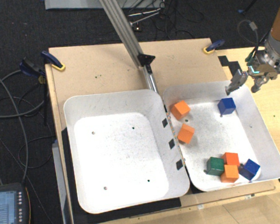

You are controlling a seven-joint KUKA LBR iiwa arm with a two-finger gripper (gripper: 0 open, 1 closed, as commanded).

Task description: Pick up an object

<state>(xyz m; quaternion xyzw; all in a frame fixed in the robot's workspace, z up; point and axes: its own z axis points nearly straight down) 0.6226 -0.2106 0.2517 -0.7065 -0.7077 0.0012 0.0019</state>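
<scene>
Right bin (263, 135): open jaws (244, 82) above blue cube (226, 105).

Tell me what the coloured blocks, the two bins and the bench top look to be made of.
Blocks, such as the green one and the blue one near the gripper: probably painted wood or foam, going by flat matte colour and crisp edges; hard to settle. Bins, left and right: likely moulded plastic, smooth white with rounded rims, speckled with wear. Bench top: looks like fibreboard or plywood, pale tan and matte.
</scene>
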